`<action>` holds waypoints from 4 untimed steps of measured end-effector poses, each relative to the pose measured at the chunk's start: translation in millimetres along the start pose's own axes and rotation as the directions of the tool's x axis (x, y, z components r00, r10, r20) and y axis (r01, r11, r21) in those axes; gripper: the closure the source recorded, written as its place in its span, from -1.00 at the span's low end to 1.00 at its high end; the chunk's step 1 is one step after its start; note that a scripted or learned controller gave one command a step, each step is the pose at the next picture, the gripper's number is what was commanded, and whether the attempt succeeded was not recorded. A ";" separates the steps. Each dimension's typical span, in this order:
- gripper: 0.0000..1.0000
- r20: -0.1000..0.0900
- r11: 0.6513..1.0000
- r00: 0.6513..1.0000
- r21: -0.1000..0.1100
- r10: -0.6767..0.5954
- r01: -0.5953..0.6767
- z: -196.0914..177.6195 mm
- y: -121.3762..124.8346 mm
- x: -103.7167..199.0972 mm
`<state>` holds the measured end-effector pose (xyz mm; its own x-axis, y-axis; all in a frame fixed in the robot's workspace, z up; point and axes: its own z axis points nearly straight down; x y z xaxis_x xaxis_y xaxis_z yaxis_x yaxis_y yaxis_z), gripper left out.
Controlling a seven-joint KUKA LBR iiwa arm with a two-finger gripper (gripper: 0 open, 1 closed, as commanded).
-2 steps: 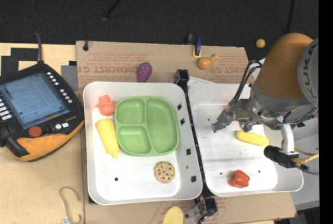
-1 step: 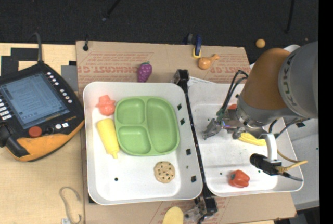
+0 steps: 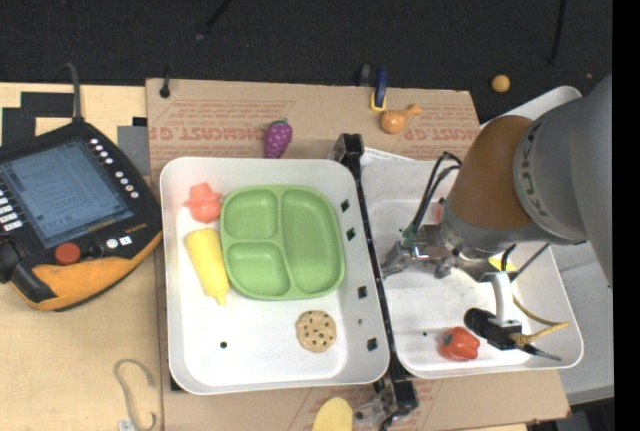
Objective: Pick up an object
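Jaws: low over the floor of the right bin (image 3: pixel 400 319), toward its left wall, tucked under the wrist. Can't tell whether open or closed from this angle, & nothing visible between them. No obj seen touching them, just bare white bin floor around. Nearest candidate is the small red item (image 3: pixel 459 344), prob. a toy pepper or tomato. It lies near the front edge of the same bin, apart from the jaws. The arm (image 3: pixel 500 189) comes in from the right w/ its orange band above that bin. Across the divider, the left bin (image 3: pixel 200 349) holds a green divided plate (image 3: pixel 283 241) in the middle. A yellow piece (image 3: pixel 208 264) sits just beside the plate's left edge, a pink-red piece (image 3: pixel 203 203) near the back left corner, & a cookie (image 3: pixel 316 330) in front of the plate. All lie flat, none lifted. Outside the bins, behind them on the cardboard over the surface: purple grapes (image 3: pixel 278 137) & an orange pear-shaped thing (image 3: pixel 397 119). Progress, my read: pick not done, since every obj rests in place w/ nothing raised. Left to do: get the jaws onto smth (red item looks closest), grip it, then lift it clear of the bin.
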<state>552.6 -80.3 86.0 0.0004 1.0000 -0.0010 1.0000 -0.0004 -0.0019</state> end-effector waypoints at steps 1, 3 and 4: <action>1.00 -0.003 1.000 1.000 0.002 0.008 -0.008 -11.4 -0.6 -1.8; 1.00 -0.001 1.000 1.000 -0.003 0.001 -0.001 -115.1 3.1 -5.9; 1.00 -0.002 1.000 1.000 -0.003 0.001 -0.001 -143.0 3.2 -7.3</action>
<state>556.1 -87.5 229.0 0.0016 1.0000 0.0005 1.0000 -0.0016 0.0007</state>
